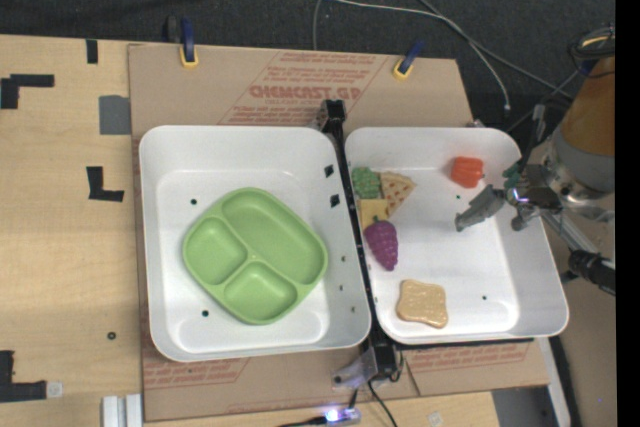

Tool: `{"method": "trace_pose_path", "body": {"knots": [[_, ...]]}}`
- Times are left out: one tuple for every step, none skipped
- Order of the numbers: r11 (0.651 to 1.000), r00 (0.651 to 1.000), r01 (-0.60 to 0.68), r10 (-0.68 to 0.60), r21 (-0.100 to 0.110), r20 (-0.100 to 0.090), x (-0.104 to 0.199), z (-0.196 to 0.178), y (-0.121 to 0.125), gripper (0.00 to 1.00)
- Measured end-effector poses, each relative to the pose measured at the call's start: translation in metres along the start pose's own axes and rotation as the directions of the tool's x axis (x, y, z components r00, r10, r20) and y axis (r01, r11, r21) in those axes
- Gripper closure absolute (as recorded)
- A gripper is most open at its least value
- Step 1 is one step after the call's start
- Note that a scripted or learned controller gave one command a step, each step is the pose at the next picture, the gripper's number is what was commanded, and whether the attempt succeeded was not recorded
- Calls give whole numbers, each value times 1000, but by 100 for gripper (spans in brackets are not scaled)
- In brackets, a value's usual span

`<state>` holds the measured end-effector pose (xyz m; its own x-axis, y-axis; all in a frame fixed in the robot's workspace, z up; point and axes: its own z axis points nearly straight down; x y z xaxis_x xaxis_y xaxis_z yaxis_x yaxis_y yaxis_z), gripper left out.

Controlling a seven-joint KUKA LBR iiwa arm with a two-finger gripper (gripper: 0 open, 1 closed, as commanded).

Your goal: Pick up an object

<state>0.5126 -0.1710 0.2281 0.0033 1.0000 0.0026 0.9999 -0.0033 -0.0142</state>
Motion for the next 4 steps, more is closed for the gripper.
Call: {"method": "trace_pose_path", "body": {"knots": [[1000,1000,4,-4,-12,3,0,-7,3,0],[1000,1000,4,-4,-9,2,9,40,2,0],[1000,1000,3,-3,-6,1,7,105,1,0],[1000,1000,4,-4,-13,4,7,145,2,0]]}}
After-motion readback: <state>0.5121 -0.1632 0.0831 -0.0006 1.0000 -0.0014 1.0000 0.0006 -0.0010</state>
